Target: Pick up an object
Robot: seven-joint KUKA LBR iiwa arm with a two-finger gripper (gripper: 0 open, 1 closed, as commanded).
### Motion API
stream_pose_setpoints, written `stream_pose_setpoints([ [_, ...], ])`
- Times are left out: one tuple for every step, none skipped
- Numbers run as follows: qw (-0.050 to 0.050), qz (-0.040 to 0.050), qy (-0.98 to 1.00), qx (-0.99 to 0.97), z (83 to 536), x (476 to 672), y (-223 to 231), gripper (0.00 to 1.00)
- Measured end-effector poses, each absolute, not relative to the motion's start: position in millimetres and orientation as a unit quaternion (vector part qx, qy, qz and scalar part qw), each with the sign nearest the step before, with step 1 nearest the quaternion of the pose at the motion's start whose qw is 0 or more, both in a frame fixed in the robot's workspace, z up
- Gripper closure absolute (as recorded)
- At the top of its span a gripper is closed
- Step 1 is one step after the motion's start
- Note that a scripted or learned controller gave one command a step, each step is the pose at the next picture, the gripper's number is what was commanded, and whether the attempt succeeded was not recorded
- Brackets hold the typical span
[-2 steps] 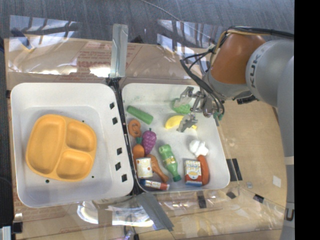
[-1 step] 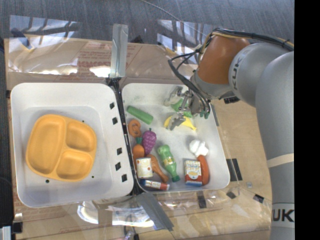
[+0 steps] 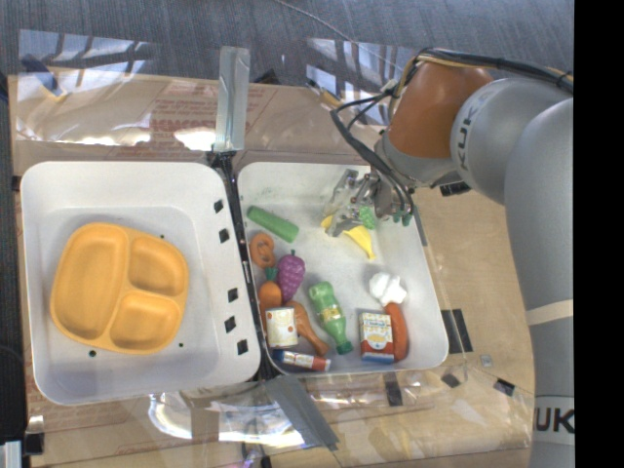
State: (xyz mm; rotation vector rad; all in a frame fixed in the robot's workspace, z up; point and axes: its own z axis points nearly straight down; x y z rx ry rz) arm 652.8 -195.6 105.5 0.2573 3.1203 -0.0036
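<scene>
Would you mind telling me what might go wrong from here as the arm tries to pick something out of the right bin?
1. The pincer is at the yellow banana, near the right bin's far wall; the curved toy could slip out.
2. The other toys crowd the near left corner: purple grapes, green bottle and small can almost touch, so a grasp there may jostle neighbours.
</scene>
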Motion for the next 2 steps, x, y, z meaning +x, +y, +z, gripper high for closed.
stream_pose_setpoints([
  [0.008, 0.0000, 0.994, 0.111, 217, 646.9, -123, 1.00],
  [0.003, -0.0003, 0.985, 0.171, 263, 643.5, -104, 1.00],
])
